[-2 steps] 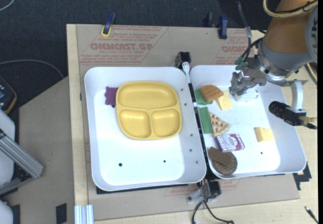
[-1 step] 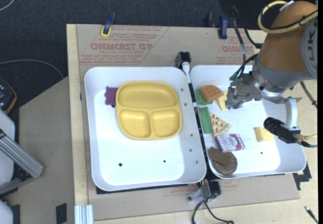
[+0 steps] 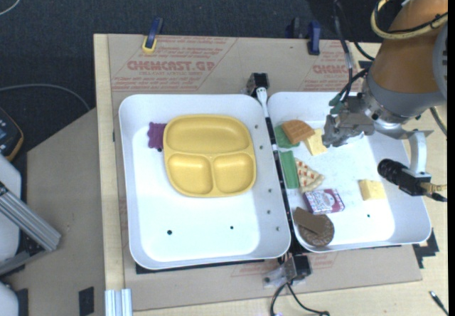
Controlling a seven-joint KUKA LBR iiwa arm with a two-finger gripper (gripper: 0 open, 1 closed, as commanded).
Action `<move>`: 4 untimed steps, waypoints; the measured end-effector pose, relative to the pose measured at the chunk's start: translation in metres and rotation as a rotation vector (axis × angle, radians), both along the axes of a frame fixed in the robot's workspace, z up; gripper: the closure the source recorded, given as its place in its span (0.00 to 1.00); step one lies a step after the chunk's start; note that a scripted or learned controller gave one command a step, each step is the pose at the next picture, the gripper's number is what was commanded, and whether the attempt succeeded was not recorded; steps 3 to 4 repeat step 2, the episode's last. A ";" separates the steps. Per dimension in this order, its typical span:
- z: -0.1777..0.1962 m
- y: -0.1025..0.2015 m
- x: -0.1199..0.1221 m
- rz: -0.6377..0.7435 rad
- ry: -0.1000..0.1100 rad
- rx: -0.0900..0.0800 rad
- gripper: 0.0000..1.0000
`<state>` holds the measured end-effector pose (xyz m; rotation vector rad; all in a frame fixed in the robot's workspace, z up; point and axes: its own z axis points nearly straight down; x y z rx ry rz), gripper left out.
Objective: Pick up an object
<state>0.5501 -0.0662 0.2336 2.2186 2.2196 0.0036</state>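
Objects for picking lie scattered in the right bin (image 3: 398, 233): I see a tan bread-like piece (image 3: 297, 129) near the bin's upper left, a green piece (image 3: 284, 137) touching its left side, a long green strip (image 3: 288, 169) running down along the bin's left wall, a waffle-patterned wedge (image 3: 308, 174) just beside that strip, a small maroon packet (image 3: 324, 201) below the wedge, a round brown item (image 3: 315, 228) at the bin's lower left corner, and a pale yellow block (image 3: 372, 189) well apart to the right. A small yellow piece (image 3: 316, 145) sits directly under the end effector (image 3: 340, 133), which hangs low over the upper middle of this bin; from my feed I cannot tell how its jaws stand or whether they touch that piece. The grey arm (image 3: 409, 58) comes in from the right. In the left bin (image 3: 199, 236) a yellow divided tray (image 3: 210, 153) lies upright, with a purple item (image 3: 156, 135) touching its left edge. Both bins rest on the counter (image 3: 114, 165).
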 end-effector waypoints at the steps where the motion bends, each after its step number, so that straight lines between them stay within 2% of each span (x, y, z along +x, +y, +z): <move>1: -0.006 0.004 0.014 0.001 0.001 0.000 1.00; 2: -0.018 0.001 0.004 -0.001 0.006 0.001 1.00; 4: -0.018 0.001 0.004 -0.001 0.006 0.001 1.00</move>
